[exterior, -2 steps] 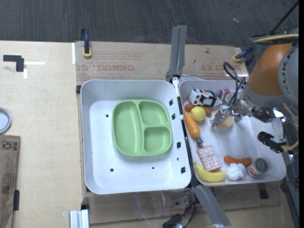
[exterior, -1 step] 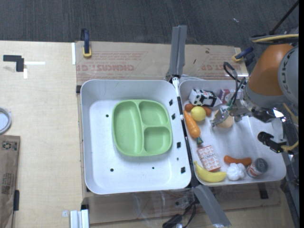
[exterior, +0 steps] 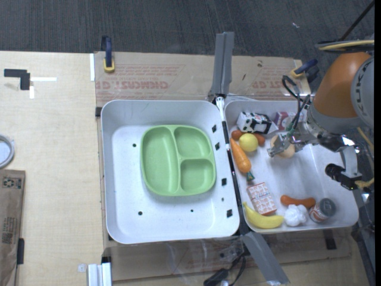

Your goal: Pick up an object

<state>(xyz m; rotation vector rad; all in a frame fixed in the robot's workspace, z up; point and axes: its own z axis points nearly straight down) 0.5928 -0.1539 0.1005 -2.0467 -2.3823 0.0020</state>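
Hovering claw [exterior: 280, 148] leaves right bin [exterior: 351, 219] centre open.

Right bin [exterior: 342, 222] holds the pickable stuff: black-and-white cow toy [exterior: 255, 123] at back, lemon [exterior: 248, 142] just in front, carrot [exterior: 240, 157] lying along left wall, red-white packet [exterior: 261, 196] flat mid-left, banana [exterior: 262, 218] curved at front-left corner, white ball [exterior: 294, 217] beside orange sausage-shaped piece [exterior: 297, 201], small round can [exterior: 323, 209] front right, tan round thing [exterior: 286, 149] under gripper [exterior: 280, 148]
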